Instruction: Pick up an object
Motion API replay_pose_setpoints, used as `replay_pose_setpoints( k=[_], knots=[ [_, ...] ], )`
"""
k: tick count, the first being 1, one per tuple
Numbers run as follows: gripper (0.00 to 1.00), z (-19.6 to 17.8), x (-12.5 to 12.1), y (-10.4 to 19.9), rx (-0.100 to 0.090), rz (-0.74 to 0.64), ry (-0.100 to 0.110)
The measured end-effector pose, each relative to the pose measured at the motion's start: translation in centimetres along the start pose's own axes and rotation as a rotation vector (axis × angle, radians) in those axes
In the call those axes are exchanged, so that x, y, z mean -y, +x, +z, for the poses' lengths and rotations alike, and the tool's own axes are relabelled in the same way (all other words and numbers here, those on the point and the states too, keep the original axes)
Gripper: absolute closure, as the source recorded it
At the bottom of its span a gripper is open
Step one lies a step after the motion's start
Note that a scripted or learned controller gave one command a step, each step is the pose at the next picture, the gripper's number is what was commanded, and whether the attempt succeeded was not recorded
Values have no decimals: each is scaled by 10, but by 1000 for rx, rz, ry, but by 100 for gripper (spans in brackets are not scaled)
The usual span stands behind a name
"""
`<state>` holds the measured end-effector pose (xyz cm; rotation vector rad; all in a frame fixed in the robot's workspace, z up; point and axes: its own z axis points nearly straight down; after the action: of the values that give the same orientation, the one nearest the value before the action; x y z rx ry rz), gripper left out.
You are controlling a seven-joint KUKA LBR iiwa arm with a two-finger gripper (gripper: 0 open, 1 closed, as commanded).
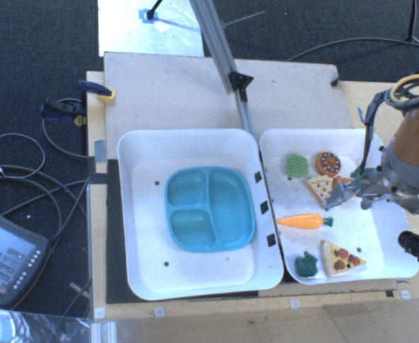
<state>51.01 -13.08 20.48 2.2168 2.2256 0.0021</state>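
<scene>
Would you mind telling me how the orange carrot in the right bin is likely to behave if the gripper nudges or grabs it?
The carrot looks like moulded toy food, so probably stiff and light. Its rounded, tapered body lies flat in the right bin, so a sideways nudge may roll it. The smooth-looking surface could slip between fingers.

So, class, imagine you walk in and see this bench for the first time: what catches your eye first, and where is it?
Probably the blue divided plate, alone in the middle of the left bin. Next comes the bright toy food in the right bin: an orange carrot across its middle, a doughnut near the far edge and a pizza slice near the front. The arm reaches in from the right, over that bin.
</scene>
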Motion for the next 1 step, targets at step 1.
replay_pose_setpoints(
  k=[1],
  knots=[
    [0,0,0,0,0,2,-1]
  ],
)
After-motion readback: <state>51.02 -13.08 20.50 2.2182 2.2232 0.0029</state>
